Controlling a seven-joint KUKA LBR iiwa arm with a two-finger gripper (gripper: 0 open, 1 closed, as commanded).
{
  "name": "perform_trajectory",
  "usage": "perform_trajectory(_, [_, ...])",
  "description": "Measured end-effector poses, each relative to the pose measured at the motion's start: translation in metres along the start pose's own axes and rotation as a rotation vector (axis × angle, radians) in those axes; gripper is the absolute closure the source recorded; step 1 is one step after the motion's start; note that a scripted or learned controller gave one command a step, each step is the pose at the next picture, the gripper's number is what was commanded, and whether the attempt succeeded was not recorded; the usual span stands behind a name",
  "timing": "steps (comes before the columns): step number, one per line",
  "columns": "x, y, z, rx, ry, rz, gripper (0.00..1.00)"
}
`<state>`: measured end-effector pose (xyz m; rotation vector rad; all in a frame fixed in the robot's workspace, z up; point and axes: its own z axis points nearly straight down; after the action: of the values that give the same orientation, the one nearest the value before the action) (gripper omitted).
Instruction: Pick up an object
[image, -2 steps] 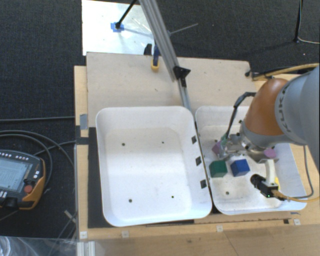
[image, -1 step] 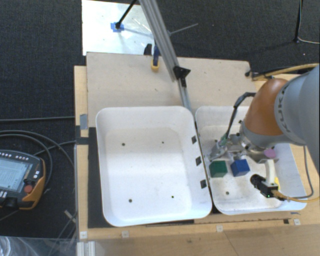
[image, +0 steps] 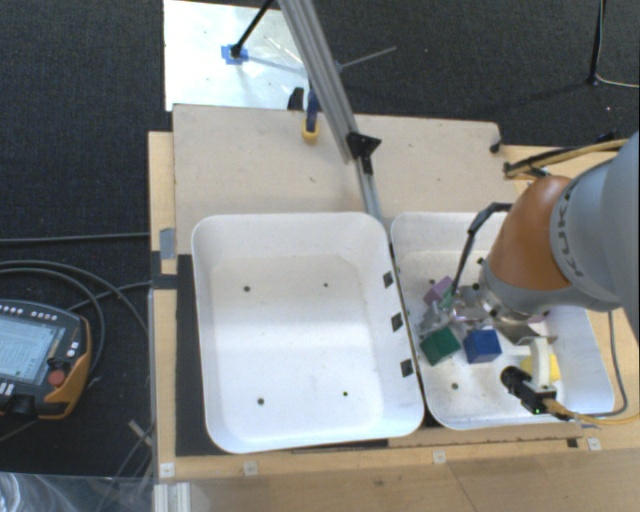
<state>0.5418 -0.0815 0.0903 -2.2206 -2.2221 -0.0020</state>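
In the right bin (image: 590, 385), a green block (image: 440, 347) and a blue block (image: 482, 345) lie side by side near the left wall. A small purple piece (image: 437, 291) rests just behind them. My gripper (image: 452, 318) hangs low over this cluster, its metal tip between the purple piece and the two blocks, close to or touching them. Nothing is visibly lifted. The grey arm with its orange band (image: 528, 245) comes in from the right and hides part of the bin floor behind it.
The left bin (image: 290, 250) stands next to the right one, sharing a dividing wall with black clips (image: 397, 322). A slanted metal pole (image: 330, 90) crosses the bench behind the bins. A teach pendant (image: 35, 355) lies off the bench at left.
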Motion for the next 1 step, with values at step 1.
perform_trajectory(1, [0.0019, 0.0396, -0.0008, -0.004, -0.001, -0.005, 0.0])
